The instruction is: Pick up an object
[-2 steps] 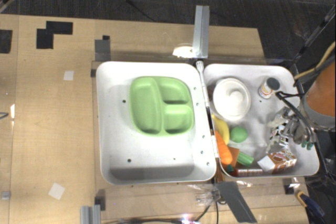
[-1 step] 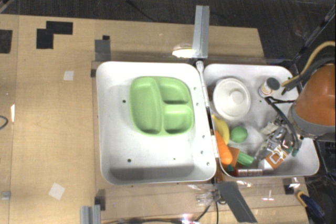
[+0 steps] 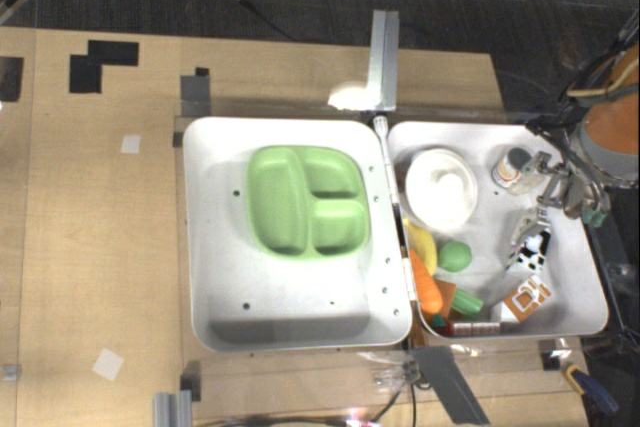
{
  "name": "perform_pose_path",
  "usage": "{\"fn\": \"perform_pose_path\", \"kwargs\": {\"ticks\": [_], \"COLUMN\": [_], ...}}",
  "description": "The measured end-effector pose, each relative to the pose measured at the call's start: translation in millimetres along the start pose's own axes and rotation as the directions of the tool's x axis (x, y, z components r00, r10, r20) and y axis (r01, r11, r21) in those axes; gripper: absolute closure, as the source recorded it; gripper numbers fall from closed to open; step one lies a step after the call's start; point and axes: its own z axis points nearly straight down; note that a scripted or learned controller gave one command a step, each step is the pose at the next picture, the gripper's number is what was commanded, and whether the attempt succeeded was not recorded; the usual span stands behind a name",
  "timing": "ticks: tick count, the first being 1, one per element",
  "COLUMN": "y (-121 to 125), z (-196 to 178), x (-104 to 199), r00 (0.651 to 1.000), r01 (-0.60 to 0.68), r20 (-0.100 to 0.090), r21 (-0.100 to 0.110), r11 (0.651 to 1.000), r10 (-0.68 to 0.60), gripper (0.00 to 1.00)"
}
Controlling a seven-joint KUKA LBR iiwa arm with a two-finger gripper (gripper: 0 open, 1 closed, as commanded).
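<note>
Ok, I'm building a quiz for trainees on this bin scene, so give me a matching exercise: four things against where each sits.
Things:
1. green divided tray
2. white bowl
3. orange carrot
4. gripper

Places:
A. right bin, near its left wall, towards the front
B. above the right bin's right side
C. left bin
D. right bin, back left

Pairs: 1-C, 2-D, 3-A, 4-B

One camera hangs above the tabletop (image 3: 90,245), tilted slightly downward, far enough back to take in both white bins: the left bin (image 3: 215,315), and the right bin (image 3: 580,310) just beside it.
</note>
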Motion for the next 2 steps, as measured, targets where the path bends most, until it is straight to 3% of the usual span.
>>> {"fn": "perform_pose_path", "kwargs": {"ticks": [1, 2], "y": [5, 13], "z": [56, 64], "x": [21, 48], "r00": [0.975, 0.937], "r01": [-0.223, -0.349], "r20": [-0.002, 0.007], "r21": [0.000, -0.002], "r11": [0.975, 0.937], "r10": [0.223, 0.349], "gripper": [0.00, 0.00]}}
